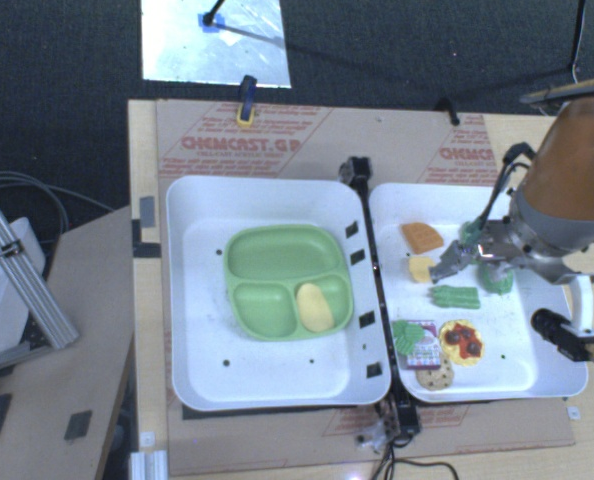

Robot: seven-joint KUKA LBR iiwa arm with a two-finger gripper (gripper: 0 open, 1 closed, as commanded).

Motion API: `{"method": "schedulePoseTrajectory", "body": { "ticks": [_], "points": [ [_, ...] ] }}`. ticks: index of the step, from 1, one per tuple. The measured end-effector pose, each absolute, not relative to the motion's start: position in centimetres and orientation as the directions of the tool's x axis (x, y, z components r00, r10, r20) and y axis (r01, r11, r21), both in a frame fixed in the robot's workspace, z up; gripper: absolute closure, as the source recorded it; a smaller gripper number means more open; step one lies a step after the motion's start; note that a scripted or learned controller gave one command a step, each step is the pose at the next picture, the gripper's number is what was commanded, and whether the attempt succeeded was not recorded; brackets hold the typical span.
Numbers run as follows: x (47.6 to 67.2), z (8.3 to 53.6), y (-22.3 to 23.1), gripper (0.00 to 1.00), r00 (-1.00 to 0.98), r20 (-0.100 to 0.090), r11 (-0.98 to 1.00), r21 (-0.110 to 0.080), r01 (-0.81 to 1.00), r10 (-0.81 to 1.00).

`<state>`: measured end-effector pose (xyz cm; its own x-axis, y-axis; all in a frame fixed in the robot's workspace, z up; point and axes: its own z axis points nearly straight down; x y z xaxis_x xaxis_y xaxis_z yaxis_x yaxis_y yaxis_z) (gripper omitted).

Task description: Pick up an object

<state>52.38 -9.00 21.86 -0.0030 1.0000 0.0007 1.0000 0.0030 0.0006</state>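
At the bottom edge of the right bin (pixel 512 363), closest to the viewer, lies a speckled cookie (pixel 434 375). Just above it, and touching or nearly so, are a yellow disc with red toppings (pixel 462 341) and, to that disc's left, a green packet with a pink edge (pixel 415 340). Higher up in the same bin a flat green piece (pixel 455 296) lies crosswise, then a small yellow block (pixel 420 268), and above that an orange wedge (pixel 422 236).

The arm (pixel 577 178) enters from the right of the frame, with the tool (pixel 445 268) low over the middle of the right bin. The tool's tip is just beside the yellow block on that block's right and just above the flat green piece. Whether it is open or closed cannot be told from this angle, and no object can be seen gripped in it. A darker green thing (pixel 497 280) sits close under the tool body, partly hidden.

In the centre-left of the frame, the left bin (pixel 192 268) holds a green divided tray (pixel 277 253). A yellow oval piece (pixel 316 307) lies in the tray's lower right compartment. Both bins rest side by side on the pale surface (pixel 142 168), over a sheet printed with red lettering (pixel 277 133).
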Motion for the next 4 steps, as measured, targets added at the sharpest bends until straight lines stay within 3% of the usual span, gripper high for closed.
{"method": "schedulePoseTrajectory", "body": {
  "ticks": [1, 2, 3, 4],
  "points": [
    [50.5, 18.3, 0.2, 0.00, -0.011, 0.003, 0.011, -0.003, 1.000, 1.000],
    [50.7, 19.5, -0.3, 1.00, -0.001, 0.001, 0.001, 0.004, 1.000, 1.000],
    [49.4, 18.4, 6.8, 1.00, -0.010, 0.002, 0.010, 0.000, 1.000, 1.000],
    [49.7, 18.8, 0.7, 1.00, 0.003, -0.001, -0.003, 0.002, 1.000, 1.000]
  ]
}}
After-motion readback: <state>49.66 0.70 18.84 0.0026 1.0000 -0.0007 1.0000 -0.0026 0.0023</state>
